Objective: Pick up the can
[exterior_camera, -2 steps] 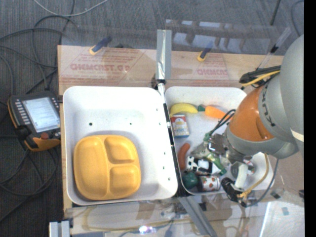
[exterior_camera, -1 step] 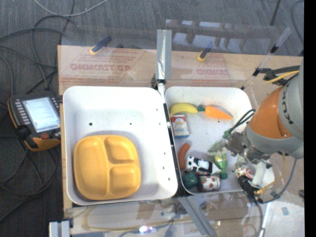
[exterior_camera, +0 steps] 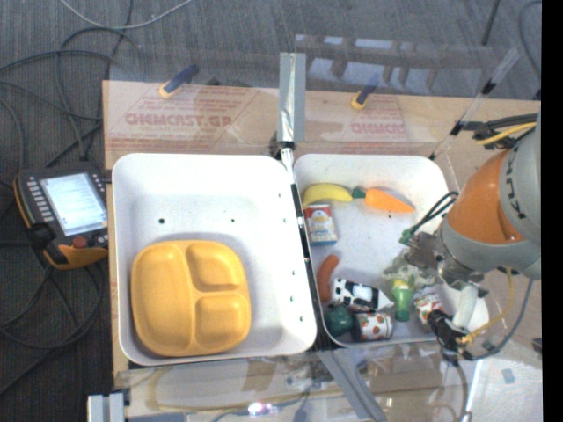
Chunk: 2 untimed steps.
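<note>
The can [exterior_camera: 320, 223] stood in the right bin [exterior_camera: 431, 170], against its left wall, just below the banana [exterior_camera: 326, 192] and left of the carrot [exterior_camera: 387, 200]. The gripper [exterior_camera: 420, 275] hung over the bin's lower right area, near the green bottle [exterior_camera: 403, 299], well apart from the can. Finger state could not be told. A yellow divided plate [exterior_camera: 190, 297] lay in the left bin [exterior_camera: 141, 170].

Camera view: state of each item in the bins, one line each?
Can: upright, right bin, untouched.
Banana: lying flat by the can.
Carrot: lying flat.
Sausage: lying flat.
Cow toy: on its side.
Yellow tray: flat, face up, left bin.
Gripper: low in right bin, away from the can.
</note>
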### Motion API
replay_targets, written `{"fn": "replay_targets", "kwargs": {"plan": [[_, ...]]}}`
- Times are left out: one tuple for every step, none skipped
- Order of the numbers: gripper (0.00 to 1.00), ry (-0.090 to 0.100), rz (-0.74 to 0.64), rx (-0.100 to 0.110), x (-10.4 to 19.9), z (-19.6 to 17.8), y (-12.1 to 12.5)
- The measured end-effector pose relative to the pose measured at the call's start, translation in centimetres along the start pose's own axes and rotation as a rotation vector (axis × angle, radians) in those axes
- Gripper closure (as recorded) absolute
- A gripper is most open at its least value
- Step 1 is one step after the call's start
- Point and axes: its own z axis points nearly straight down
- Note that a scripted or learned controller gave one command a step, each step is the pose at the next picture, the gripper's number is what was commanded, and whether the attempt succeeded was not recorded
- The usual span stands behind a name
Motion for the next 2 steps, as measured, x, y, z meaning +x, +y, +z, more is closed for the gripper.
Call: {"fn": "replay_targets", "kwargs": {"plan": [[1.00, -0.005, -0.098, 0.015, 0.08, -15.17, 2.57], [0.00, -0.005, -0.098, 0.015, 0.10, -15.16, 2.56]]}}
